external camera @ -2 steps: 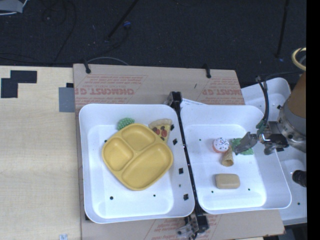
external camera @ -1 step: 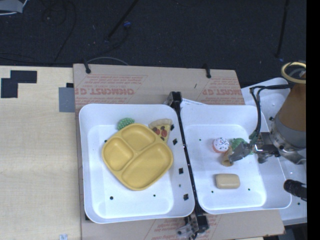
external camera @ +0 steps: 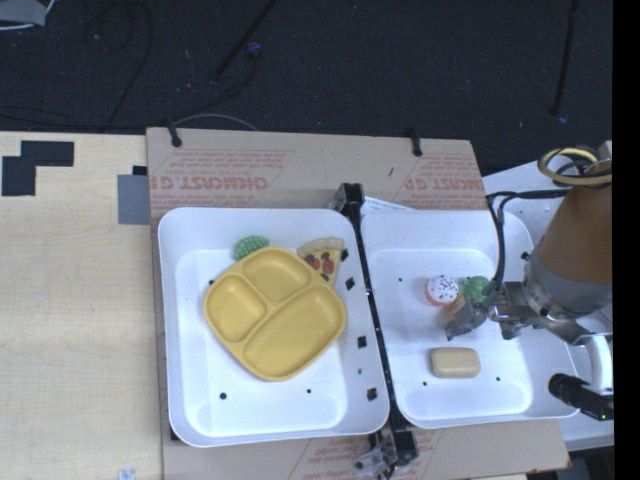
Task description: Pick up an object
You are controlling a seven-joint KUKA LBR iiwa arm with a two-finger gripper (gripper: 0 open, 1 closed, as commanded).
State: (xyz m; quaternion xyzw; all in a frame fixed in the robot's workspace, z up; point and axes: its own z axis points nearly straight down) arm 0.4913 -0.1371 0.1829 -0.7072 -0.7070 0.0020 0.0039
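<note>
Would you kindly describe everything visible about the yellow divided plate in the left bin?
The yellow divided plate looks like matte plastic, with rounded corners and three compartments: two smaller ones on its upper-left side and one larger toward the lower right. It lies flat and turned diagonally in the left bin. A green toy sits against its upper edge, and a pizza slice toy lies at its upper right corner. Nothing shows in its compartments.

Right bin [external camera: 420,408], as I read it: open floor left of the tan block [external camera: 455,362] and along the near wall. Obstacles: pink-topped round piece [external camera: 441,289] behind the block, green piece [external camera: 477,288] beside that, arm [external camera: 580,248] over the block's right.
</note>
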